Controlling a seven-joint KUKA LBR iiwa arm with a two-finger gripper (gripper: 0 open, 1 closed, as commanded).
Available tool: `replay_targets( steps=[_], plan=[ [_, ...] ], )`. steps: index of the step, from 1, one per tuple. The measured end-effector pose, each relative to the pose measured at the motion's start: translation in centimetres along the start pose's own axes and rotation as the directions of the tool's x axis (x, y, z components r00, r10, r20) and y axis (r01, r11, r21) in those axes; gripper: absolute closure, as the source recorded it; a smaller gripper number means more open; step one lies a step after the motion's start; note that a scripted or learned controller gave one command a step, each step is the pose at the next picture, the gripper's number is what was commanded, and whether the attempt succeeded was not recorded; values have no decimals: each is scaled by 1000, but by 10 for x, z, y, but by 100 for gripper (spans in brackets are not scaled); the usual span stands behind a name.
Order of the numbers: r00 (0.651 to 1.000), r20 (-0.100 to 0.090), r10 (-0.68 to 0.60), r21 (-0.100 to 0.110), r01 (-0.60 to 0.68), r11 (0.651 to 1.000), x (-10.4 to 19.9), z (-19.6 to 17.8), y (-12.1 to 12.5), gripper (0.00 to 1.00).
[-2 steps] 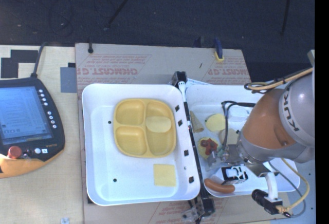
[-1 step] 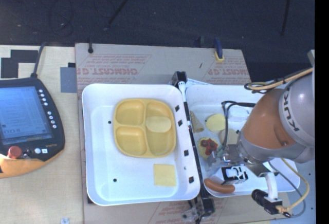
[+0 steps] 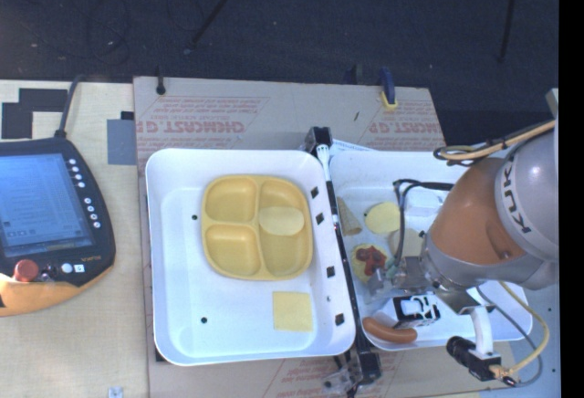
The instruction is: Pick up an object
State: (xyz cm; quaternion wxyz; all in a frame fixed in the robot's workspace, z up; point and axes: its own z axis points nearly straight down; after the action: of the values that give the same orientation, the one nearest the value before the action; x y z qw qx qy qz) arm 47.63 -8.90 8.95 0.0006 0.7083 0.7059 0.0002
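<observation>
Claw (image 3: 401, 282) low in right bin (image 3: 365, 170), over red toy food (image 3: 369, 257); jaw state: cannot tell. Hot dog (image 3: 391, 329) lies just below, near front wall. Likely light, stiff plastic, slippery, rounded; grip across narrow middle.

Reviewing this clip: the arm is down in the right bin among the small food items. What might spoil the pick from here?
1. The gripper sits low in the right bin among closely packed items: a red piece, a yellow round piece and a sausage. It may nudge them instead of grasping one.
2. The arm's body hides part of that bin, so contact there can't be checked.
3. The sausage lies near the bin's front wall, awkward for finger clearance.
</observation>
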Motion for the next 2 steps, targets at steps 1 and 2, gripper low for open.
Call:
replay_targets(
  steps=[1,2],
  plan=[
    [1000,-10,-3,2,3,1000,3,-11,1,100],
    [1000,-1,-10,-7,10,1000,42,-103,61,100]
  ],
)
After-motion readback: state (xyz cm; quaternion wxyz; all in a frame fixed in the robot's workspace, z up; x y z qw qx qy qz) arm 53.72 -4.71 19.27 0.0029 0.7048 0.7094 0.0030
